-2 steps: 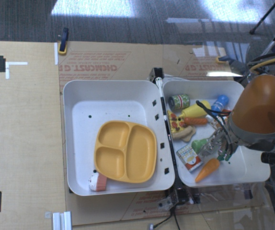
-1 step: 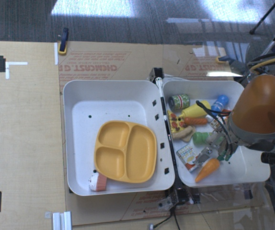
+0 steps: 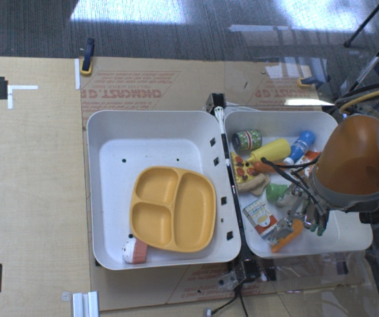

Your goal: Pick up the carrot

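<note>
Two shallow white bins are sitting side by side on a tan bench, seen from above at a slant. The left bin (image 3: 103, 177) is holding a yellow divided plate (image 3: 173, 208) toward its near middle, with bare white floor lying open behind and to the left of it. A small pink and white object (image 3: 135, 251) is resting against the plate's near-left edge, close to the bin's front wall.

The right bin (image 3: 348, 240) is crowded along its left half. A green can (image 3: 247, 139), a yellow bottle (image 3: 272, 150) and a blue bottle (image 3: 300, 144) are lying near the far wall; a pizza slice toy (image 3: 243, 169) is sitting beside the shared divider, and a small printed packet (image 3: 258, 214) is lying nearer the front.

The grey arm with its orange band (image 3: 354, 157) is reaching in from the right, covering much of that bin's right half. The gripper (image 3: 290, 224) is hanging low over the near part of the bin. The carrot (image 3: 287, 238) is lying slanted by the front wall, just under the gripper, with its orange tip pointing toward the near-left. Whether the fingers are apart or together around it cannot be told from this view.
</note>
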